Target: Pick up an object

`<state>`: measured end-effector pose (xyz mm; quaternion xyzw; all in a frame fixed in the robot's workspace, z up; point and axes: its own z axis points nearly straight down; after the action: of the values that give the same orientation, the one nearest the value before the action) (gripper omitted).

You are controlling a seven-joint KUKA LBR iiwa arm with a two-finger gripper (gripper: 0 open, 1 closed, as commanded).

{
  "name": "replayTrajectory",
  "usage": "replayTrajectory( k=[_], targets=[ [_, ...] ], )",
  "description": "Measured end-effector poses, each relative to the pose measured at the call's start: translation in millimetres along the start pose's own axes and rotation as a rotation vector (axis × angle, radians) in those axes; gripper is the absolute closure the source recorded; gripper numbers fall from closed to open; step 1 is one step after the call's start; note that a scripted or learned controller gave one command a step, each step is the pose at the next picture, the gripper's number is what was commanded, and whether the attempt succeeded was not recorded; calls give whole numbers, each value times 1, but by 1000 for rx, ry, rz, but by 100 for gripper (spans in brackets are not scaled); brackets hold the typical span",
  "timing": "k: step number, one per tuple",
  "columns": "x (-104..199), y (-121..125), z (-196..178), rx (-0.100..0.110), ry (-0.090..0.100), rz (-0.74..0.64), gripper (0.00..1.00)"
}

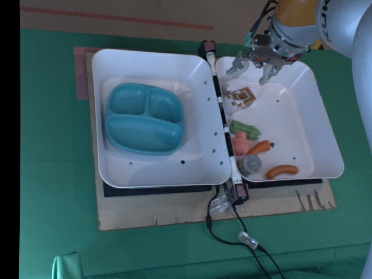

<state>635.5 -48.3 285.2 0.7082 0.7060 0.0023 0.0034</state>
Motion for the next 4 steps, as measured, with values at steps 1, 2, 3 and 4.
replayTrajectory(
  k=[1, 2, 3, 4],
  targets=[
    [-69, 35, 52, -5, -7, 5, 0],
    [-137, 67, 36, -6, -7, 4, 0],
    [-68, 67, -61, -10, -3, 0, 0],
    [-114, 64, 76, 13, -3, 2, 0]
  ],
)
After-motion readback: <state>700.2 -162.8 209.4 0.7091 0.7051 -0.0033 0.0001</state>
